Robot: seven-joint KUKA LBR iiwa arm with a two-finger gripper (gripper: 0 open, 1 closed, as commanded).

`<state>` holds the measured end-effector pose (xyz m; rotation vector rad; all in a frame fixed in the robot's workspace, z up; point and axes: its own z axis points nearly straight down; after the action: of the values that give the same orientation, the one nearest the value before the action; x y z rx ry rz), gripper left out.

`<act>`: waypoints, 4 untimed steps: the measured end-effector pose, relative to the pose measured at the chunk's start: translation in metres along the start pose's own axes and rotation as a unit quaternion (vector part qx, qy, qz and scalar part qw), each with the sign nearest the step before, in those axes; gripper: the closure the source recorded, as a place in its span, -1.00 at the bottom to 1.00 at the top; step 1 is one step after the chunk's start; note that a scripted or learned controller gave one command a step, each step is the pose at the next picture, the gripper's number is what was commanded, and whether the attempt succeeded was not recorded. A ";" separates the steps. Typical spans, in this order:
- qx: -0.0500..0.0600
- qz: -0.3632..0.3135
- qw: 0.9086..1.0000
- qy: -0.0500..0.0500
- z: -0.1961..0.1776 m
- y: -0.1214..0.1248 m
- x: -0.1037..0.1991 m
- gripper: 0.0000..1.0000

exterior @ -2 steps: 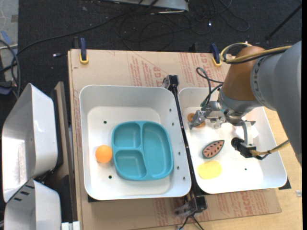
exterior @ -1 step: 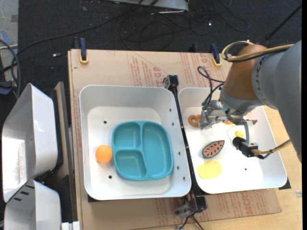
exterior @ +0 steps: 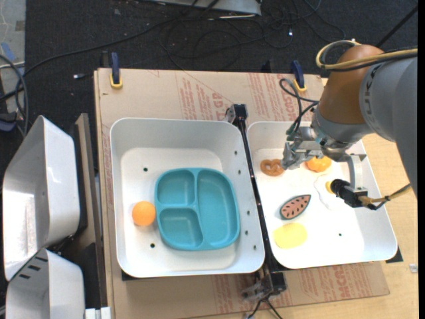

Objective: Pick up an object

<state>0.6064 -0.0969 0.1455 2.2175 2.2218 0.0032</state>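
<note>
Nearest the camera in the right bin (exterior: 372, 244): a flat yellow disc (exterior: 290, 235), round, so no useful axis. Just beyond it lies a brown leaf-shaped slice (exterior: 295, 207), long axis running from lower left to upper right in the view, tip toward upper right; it lies flat, so a top grasp across its short width looks workable. Left bin (exterior: 126, 178) holds a teal divided plate (exterior: 197, 208) with an orange ball (exterior: 143, 213) just beside its left edge; both well apart from me, and I judge neither is this try's target. Farther back in the right bin, a small brown pretzel-like ring (exterior: 271, 167) sits near the dividing wall, an orange piece (exterior: 319, 164) to its right. My end effector (exterior: 297, 154) hangs low between those two, which is why I read one of them as the pick candidate, likely the ring. Whether my end effector is spread or closed I cannot tell; wrist hardware and cables mask it. Nothing visibly held. The ring is roughly round, no clear long axis. Bins sit side by side on the tabletop (exterior: 172, 92).
</note>
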 end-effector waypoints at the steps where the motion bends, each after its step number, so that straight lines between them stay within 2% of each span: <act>1: 0.000 -0.001 1.000 0.000 -0.061 -0.004 0.004 1.00; 2: -0.001 0.000 1.000 -0.001 -0.119 -0.008 -0.004 1.00; 3: 0.002 -0.003 1.000 0.001 -0.102 -0.009 0.051 1.00; 4: 0.001 -0.003 1.000 0.000 -0.101 0.001 0.099 1.00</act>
<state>0.6064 0.0022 0.2462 2.2128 2.2292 0.0019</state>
